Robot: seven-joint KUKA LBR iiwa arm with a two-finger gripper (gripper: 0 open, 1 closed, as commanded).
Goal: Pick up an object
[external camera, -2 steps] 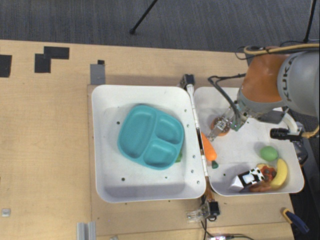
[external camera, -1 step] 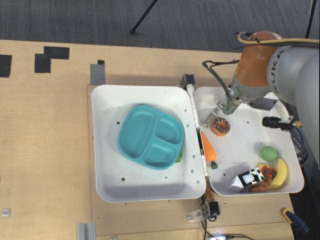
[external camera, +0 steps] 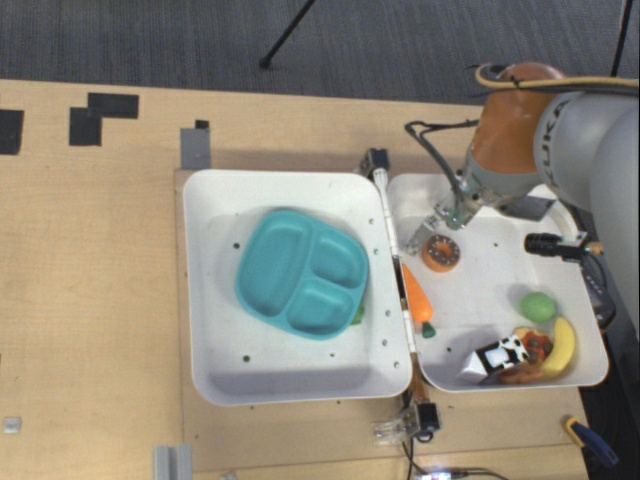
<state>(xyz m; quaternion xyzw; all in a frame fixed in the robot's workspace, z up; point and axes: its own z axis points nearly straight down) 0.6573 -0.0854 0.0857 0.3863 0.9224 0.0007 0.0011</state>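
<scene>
We cannot tell the state of the gripper [external camera: 447, 218] poised just above the round orange-rimmed object [external camera: 441, 253] in the right bin [external camera: 500, 240], so we should descend squarely centred before closing.

Pale wooden table [external camera: 90, 298] seen from above at a slant, its far edge meeting a dark grey ribbed floor [external camera: 150, 18]. Black tape patches [external camera: 100, 116] mark the table's far left part. A thin black rod [external camera: 300, 16] slants across the floor. A small grey bracket [external camera: 196, 148] stands on the table. Light is even, shadows soft.
</scene>
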